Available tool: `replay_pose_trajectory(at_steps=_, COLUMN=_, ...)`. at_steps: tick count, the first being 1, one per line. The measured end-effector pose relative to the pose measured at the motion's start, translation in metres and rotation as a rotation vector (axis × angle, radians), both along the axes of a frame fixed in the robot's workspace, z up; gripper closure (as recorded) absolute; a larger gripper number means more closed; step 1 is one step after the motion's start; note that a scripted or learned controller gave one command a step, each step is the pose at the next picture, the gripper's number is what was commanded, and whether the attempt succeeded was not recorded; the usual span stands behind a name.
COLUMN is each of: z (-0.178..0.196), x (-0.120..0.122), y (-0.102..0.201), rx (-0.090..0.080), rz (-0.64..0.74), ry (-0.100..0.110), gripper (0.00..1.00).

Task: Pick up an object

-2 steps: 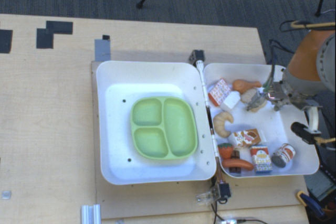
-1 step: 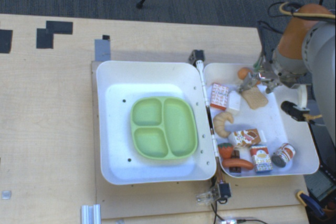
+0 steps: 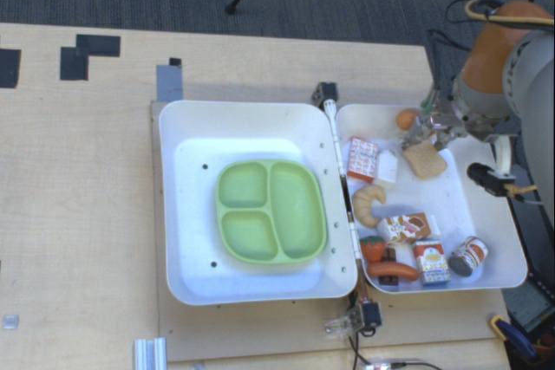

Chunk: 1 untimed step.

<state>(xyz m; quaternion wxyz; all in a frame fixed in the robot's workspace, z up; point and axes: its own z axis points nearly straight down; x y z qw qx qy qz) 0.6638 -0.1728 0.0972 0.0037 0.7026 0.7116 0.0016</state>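
The left bin (image 3: 173,186) holds a pale green three-compartment plate (image 3: 270,212), lying flat near the bin's middle with nothing on it.

Across the divider, the right bin (image 3: 512,269) carries the clutter. Along its left edge sit a small red-and-white carton (image 3: 362,159), a croissant (image 3: 368,204) just below it, and, in the near left corner, a red pepper-like piece (image 3: 373,251) above a red sausage-like piece (image 3: 395,270). Toward the near edge lie a printed snack packet (image 3: 408,228), a small juice box (image 3: 433,262) and a tin can (image 3: 469,256) on its side.

In the far part of the bin an orange ball (image 3: 406,119) rests just left of the gripper (image 3: 431,130), which hangs low over a tan slice of bread (image 3: 425,159). The bread lies just beneath and in front of the tool; whether they touch is unclear, and nothing is seen pinched, so I cannot tell how the hand stands.

The bread looks the likeliest target. As a toy slice it is probably light and fairly stiff, thin and lying flat, so a grip across its two opposite edges would suit best; a top-down pinch on the face could slip off. The ball nearby may roll if nudged.
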Motion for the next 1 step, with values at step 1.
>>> replay_pose_trajectory(at_steps=1, z=0.1099, x=-0.0293, y=0.0331, rx=0.002, rz=-0.005, ry=0.001, gripper=1.00)
